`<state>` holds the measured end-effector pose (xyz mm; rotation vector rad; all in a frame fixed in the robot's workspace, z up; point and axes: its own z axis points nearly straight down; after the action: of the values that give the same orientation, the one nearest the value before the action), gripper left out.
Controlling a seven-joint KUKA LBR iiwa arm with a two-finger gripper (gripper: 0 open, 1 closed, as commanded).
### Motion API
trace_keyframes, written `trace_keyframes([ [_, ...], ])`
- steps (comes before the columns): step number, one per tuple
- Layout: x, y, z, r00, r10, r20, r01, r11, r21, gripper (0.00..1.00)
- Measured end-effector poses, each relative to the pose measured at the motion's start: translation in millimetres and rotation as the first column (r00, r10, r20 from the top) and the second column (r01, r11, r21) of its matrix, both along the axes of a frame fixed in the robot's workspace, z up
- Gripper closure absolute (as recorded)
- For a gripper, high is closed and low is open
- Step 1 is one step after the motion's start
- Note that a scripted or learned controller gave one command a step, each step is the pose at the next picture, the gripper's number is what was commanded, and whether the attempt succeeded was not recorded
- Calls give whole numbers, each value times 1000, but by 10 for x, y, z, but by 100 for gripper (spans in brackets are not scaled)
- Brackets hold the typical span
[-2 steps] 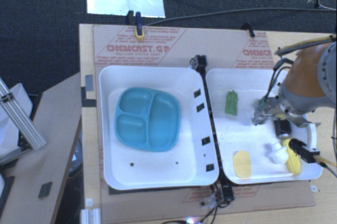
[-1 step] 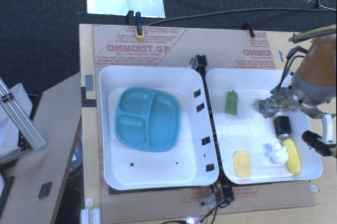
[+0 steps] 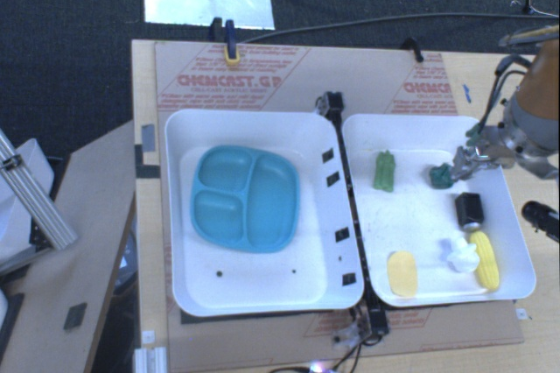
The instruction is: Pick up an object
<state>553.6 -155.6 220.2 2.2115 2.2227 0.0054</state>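
Contact is seen between the tool [image 3: 462,163] and a small dark-green toy [image 3: 440,177] in the right bin [image 3: 420,297]; finger state cannot be told; the toy is judged light, rigid, best pinched across its middle.

A: Right bin [image 3: 366,187] — open floor?
B: Left-centre, between the green block [image 3: 384,170] and the yellow oval [image 3: 402,273]. Bare white there, wide lane.
A: Right side?
B: Crowded. Black cylinder [image 3: 469,209], white crumpled piece [image 3: 459,254] and corn cob [image 3: 485,259] run down the right wall; the white piece touches the cob. Dark green toy [image 3: 440,177] sits above them with the gripper [image 3: 464,159] just beside it, arm overhead.
A: Left bin [image 3: 175,214]?
B: Blue divided plate [image 3: 245,198] takes the middle. Bare strip along the near wall.
A: Between bins?
B: Raised rims and black clips [image 3: 341,235].
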Motion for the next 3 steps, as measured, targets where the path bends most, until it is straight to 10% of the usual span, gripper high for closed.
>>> trace_keyframes([
  [1,8,-1,-94,1000,-1,-5,1,1000,1,100],
  [3,323,996,129,1000,4,-4,-4,1000,3,100],
])
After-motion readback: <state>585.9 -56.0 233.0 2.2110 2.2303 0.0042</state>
